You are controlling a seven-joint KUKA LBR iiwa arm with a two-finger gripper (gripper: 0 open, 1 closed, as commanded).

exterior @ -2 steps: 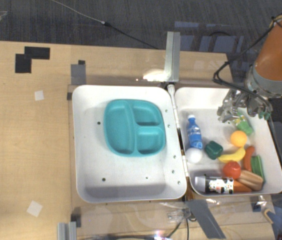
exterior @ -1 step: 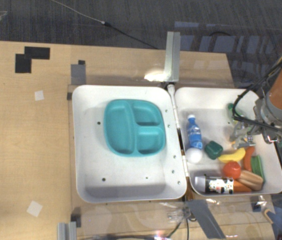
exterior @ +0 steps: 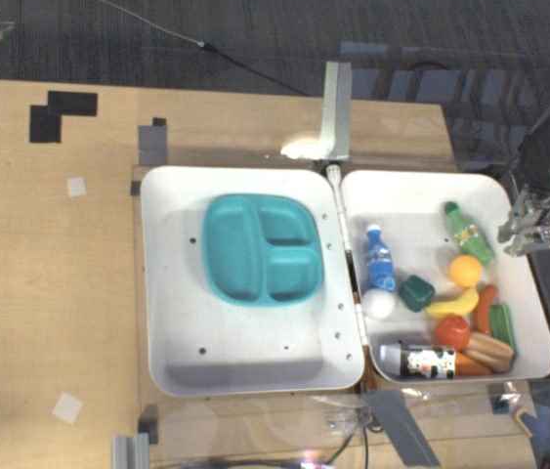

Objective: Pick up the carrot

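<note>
Toward four o'clock in the right bin [exterior: 421, 189] lies the carrot [exterior: 486, 311], a short orange-red piece half tucked under the banana [exterior: 453, 305] and pressed against a green vegetable [exterior: 501, 324]; its full outline is hard to read in the crowd. The claw [exterior: 531, 225] hangs at three o'clock, over that bin's outer rim, well apart from the carrot; it is small and blurred, and whether it is spread or closed cannot be told. Counted in the right bin: one blue water bottle [exterior: 379, 259], one green bottle [exterior: 468, 231], one dark bottle with a white label [exterior: 425, 362], one orange [exterior: 466, 270], one white ball [exterior: 379, 305], one dark green block [exterior: 416, 292], one tomato [exterior: 453, 331], one bread roll [exterior: 490, 350]. One teal divided plate [exterior: 261, 249] sits in the left bin [exterior: 172, 291]. Two bins stand side by side on the surface [exterior: 50, 291].
</note>
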